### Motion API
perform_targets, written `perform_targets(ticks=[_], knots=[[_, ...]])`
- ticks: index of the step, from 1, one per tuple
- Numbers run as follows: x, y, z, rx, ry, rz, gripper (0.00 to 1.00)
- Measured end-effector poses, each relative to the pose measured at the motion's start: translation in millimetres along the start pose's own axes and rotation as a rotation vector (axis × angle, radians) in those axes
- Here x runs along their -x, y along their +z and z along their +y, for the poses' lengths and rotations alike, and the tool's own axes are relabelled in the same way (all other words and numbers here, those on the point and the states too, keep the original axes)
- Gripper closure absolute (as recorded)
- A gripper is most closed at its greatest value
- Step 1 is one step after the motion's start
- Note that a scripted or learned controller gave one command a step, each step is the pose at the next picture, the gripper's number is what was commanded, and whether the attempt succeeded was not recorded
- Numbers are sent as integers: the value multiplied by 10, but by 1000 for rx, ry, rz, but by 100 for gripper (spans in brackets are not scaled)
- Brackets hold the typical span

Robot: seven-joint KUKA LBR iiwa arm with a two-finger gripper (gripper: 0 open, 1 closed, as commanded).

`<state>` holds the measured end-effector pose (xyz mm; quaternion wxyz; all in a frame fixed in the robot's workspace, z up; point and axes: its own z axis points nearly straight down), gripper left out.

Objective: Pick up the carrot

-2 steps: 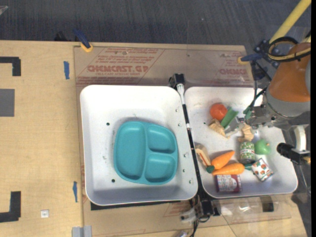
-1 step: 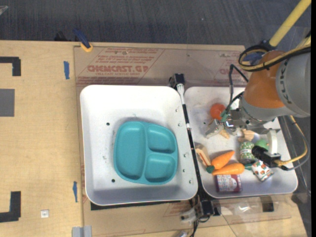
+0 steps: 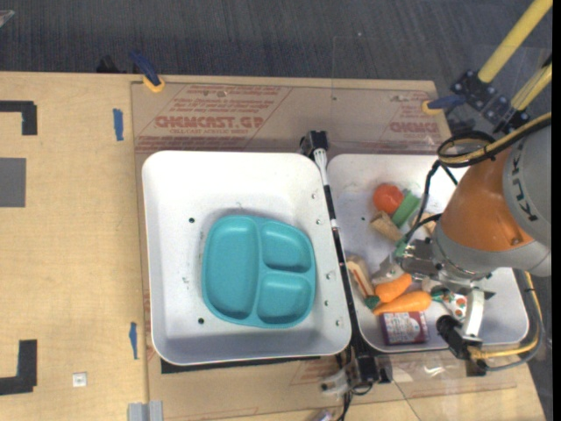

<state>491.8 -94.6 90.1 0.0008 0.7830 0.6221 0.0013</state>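
A: Left to right? Teal plate [image 3: 259, 270] in left bin [image 3: 166, 235], untouched.
B: Carrot [image 3: 405, 302] lies in right bin [image 3: 513, 323], near its front, beside a small can [image 3: 403, 327].
A: Gripper [image 3: 421, 266]?
B: Low, just over the carrot. Approach step, I'd say. Can't tell its grip state.
A: Next: centre, close on carrot, lift.

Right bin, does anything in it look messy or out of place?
Nothing spilled or broken. The carrot and other toy foods lie jumbled at odd angles in the right bin, crowded beside the gripper.
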Motion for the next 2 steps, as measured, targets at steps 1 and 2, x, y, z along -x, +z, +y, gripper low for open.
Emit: perform_targets(ticks=[1, 2], knots=[[0, -117, 38, 11, 2, -1, 100], [-528, -959, 154, 2, -104, 1, 100]])
